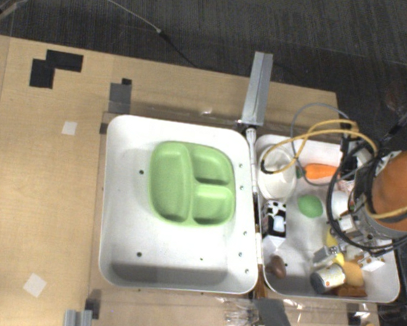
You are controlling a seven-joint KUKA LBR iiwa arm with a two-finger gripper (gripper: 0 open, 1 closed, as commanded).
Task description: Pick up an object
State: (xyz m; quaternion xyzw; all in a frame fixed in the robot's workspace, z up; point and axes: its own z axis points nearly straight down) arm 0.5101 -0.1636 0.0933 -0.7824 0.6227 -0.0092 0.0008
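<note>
Beside pincer (pixel 330 255), green ball (pixel 310 205)

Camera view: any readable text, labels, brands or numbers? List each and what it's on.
No text reads in this frame.
Black-and-white patterned item at the right bin's left edge: a printed pattern, too small and blurred to read.
Small can at the bin's near side: label too blurred to read.
Green divided plate in the left bin: no markings visible.
</note>
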